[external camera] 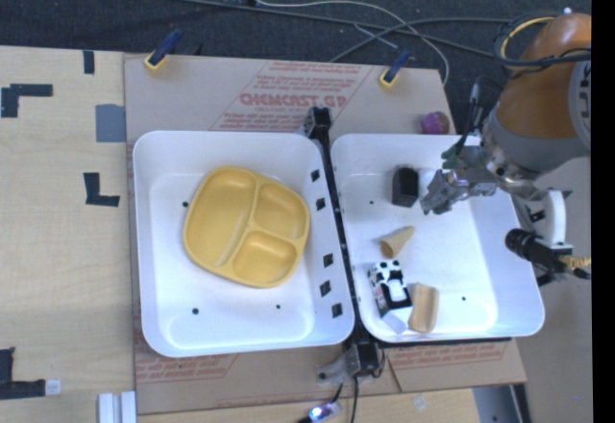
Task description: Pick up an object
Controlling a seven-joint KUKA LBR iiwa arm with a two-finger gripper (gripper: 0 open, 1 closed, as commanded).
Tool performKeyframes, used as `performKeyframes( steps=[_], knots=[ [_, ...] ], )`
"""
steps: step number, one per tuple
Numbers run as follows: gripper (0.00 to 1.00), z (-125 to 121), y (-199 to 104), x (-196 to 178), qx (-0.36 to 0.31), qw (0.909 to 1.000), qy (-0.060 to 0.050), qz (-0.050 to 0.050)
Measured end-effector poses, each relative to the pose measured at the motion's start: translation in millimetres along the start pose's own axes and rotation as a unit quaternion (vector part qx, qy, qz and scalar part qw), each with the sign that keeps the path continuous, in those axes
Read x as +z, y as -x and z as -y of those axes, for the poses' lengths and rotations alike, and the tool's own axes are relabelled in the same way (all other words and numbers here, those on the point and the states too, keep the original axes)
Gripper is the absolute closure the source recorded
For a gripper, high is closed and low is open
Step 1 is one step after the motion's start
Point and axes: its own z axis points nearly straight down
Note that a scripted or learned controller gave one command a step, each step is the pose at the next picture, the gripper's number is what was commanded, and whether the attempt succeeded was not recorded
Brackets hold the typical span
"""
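The hand is hovering over the right bin; grip state indeterminate. The black block is lying just left.

Right bin: four loose objects are lying on its white floor. A small black block is sitting in the upper part, toward the bin's left wall. Below it, near the middle, a tan cone-shaped piece is lying on its side, its tip pointing up and to the right. Further down, a black-and-white patterned item is resting near the lower left corner. Just beside it on the right, a pale tan cylinder is lying roughly upright in the view, close to the bin's near wall.
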Motion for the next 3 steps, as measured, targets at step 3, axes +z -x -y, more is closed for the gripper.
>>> performKeyframes(
  steps=[3],
  knots=[
    [1.00, 6.8, -151.1, -7.8, -0.001, 1.0000, 0.000, 0.000]
  ],
)
